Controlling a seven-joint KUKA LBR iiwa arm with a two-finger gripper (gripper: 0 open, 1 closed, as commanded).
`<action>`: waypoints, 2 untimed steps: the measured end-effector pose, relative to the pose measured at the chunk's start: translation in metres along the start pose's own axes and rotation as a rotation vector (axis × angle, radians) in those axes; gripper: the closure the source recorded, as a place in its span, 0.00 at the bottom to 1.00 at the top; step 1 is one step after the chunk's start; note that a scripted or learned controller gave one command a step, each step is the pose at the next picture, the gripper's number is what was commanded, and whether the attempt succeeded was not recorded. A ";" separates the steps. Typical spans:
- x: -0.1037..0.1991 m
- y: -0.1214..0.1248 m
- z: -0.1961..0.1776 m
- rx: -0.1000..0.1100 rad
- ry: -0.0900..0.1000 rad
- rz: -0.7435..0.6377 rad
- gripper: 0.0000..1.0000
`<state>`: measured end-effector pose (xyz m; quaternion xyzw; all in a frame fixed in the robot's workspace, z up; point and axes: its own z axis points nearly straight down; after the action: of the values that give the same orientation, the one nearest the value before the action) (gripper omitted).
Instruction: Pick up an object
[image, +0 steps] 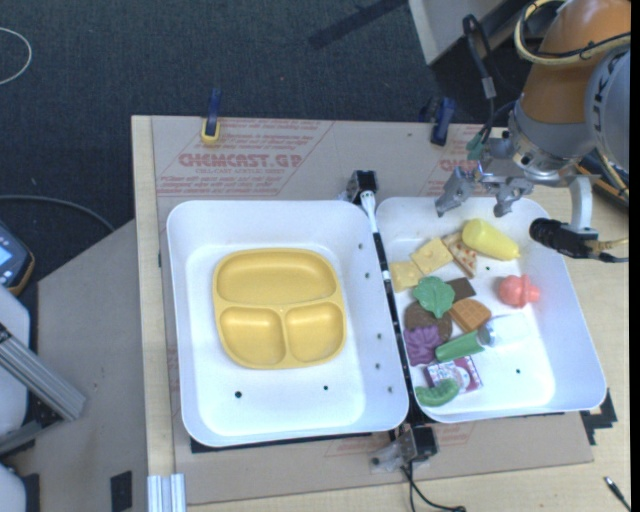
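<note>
Several toy foods crowded my right bin.
I saw the gripper spread open, empty, beside a glossy yellow lemon-shaped piece.

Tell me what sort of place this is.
Likely a robotics lab bench for picking trials: a robot arm reaches over two white bins, one bearing a yellow divided tray, the other toy food.

The pincer hangs open and empty above the right bin, beside a yellow toy.
</note>
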<state>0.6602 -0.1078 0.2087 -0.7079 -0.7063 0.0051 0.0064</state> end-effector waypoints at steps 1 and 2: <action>0.000 0.002 -0.010 -0.015 -0.001 -0.002 0.00; 0.006 0.011 0.038 -0.012 -0.001 -0.004 0.00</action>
<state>0.6701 -0.1014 0.1704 -0.7065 -0.7078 0.0013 0.0017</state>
